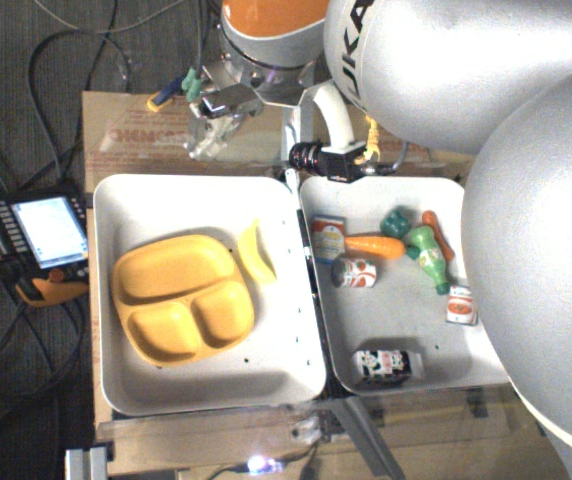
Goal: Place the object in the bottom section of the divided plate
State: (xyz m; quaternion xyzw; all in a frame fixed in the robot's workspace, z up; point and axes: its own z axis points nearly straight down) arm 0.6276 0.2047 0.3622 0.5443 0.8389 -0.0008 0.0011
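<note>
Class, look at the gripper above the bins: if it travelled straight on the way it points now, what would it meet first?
Probably the brown bench surface behind the left bin. The gripper points down there, beyond that bin's rim, though depth is hard to judge from this view.

Two shallow white bins (116, 368) sit side by side. One yellow three-section divided plate (181, 298) and one yellow banana-like piece (256, 253) lie in the left bin; seven small items lie in the right.

The scene is lit brightly from above; glare is seen on the arm (466, 58), which is blurred, and soft shadows are cast.
</note>
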